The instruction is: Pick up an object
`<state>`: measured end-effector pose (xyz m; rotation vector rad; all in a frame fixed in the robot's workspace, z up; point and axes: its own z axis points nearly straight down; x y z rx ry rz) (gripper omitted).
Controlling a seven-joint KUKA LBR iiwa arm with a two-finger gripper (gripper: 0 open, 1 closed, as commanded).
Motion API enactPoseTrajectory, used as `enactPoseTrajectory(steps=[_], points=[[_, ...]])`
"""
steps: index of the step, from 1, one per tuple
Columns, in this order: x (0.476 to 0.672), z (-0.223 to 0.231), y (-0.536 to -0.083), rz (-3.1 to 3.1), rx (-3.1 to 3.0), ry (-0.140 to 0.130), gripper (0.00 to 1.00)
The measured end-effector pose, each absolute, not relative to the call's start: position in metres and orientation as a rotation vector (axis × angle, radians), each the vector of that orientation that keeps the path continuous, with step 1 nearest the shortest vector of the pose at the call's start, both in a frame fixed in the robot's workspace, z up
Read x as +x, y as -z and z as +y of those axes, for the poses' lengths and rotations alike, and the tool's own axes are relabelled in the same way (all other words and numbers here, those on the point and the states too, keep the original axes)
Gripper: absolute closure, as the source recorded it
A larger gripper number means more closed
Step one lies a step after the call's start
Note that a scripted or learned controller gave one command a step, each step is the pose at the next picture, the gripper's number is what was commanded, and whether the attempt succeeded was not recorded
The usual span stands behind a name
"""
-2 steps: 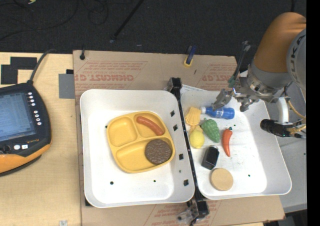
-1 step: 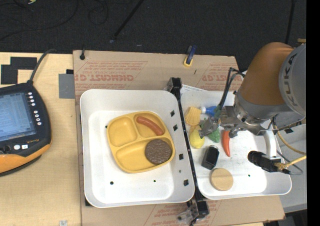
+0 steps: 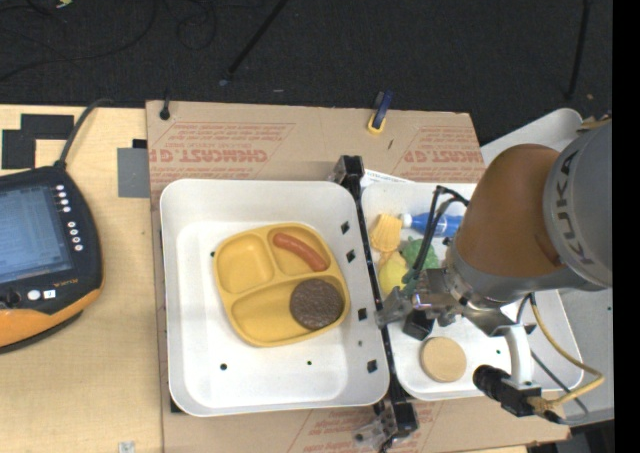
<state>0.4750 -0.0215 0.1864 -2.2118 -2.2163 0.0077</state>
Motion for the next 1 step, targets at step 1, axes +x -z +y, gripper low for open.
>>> enactPoseTrajectory(steps=[1], points=[[0.4788, -0.0075, -0.4579, -2.231, -2.228, 0.02, 0.0]])
